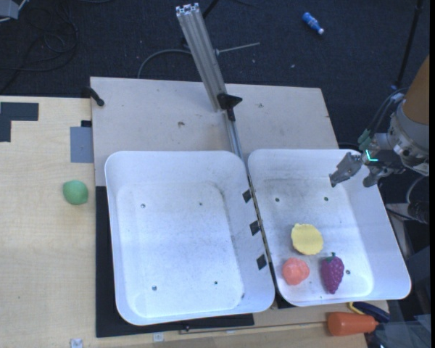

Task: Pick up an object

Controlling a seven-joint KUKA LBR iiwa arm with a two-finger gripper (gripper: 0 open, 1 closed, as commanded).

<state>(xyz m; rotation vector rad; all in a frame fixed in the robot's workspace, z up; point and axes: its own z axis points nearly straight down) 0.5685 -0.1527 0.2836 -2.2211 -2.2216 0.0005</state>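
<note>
- camera view: the grey two-finger gripper (355, 172) hangs over the upper right part of the right shallow white plastic bin (370, 223), at the end of the grey arm (409, 133) that comes in from the right edge.
- its two dark fingers stand spread apart, one pointing left toward the bin's middle and the other near the bin's right rim; nothing lies between them and they touch no object.
- a small teal light glows on the wrist just above the fingers.
- the pickable things sit well apart from the gripper, in the lower part of the same bin: a flat yellow round object (307, 238), a small orange-pink round fruit (296, 271) just below it, and a purple bunch of grapes with a green stem (332, 273) beside the orange-pink one.
- the left shallow white plastic bin (123, 187) lies next to the right one, joined along the middle by black clips.
- no brand, label or writing can be read anywhere.
- outside the bins, a green ball (75, 192) rests on the pale wooden bench top (29, 252) at left, and an orange carrot-like object (351, 323) lies below the right bin, its right end hard to make out.
- a slanted grey aluminium rail (206, 56) rises behind the bins.
- a small blue object (312, 23) lies on the dark floor at top, too small to identify.
- the arm's upper part is cut off by the right edge.
</note>
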